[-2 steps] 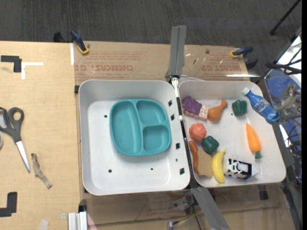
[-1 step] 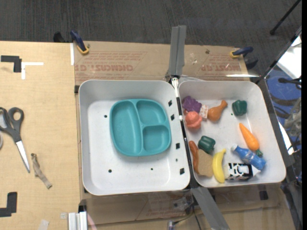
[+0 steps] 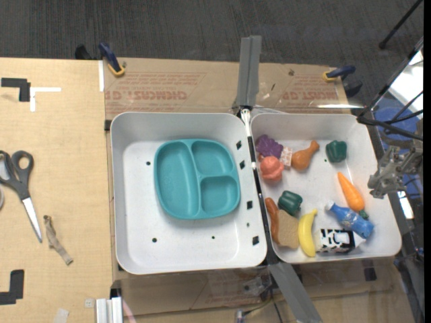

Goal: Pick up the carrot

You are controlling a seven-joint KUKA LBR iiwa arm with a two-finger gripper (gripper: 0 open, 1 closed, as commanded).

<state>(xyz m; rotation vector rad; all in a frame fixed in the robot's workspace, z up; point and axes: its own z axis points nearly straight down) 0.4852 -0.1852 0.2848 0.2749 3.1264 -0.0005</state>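
Observation:
The carrot (image 3: 350,191) is orange with a small green top. It lies at a slant near the right wall of the right bin (image 3: 377,247), its narrow tip pointing up and left. The gripper (image 3: 382,180) hangs at the right bin's right rim, a short way right of the carrot and apart from it. Nothing shows between the gripper and the carrot.
Around the carrot in the right bin lie a blue bottle (image 3: 352,220), a black-and-white carton (image 3: 336,241), a banana (image 3: 307,233), two green peppers (image 3: 336,151) (image 3: 290,202), a drumstick (image 3: 304,155), an apple (image 3: 271,169) and grapes (image 3: 267,145). The left bin (image 3: 131,234) holds a teal divided plate (image 3: 197,178).

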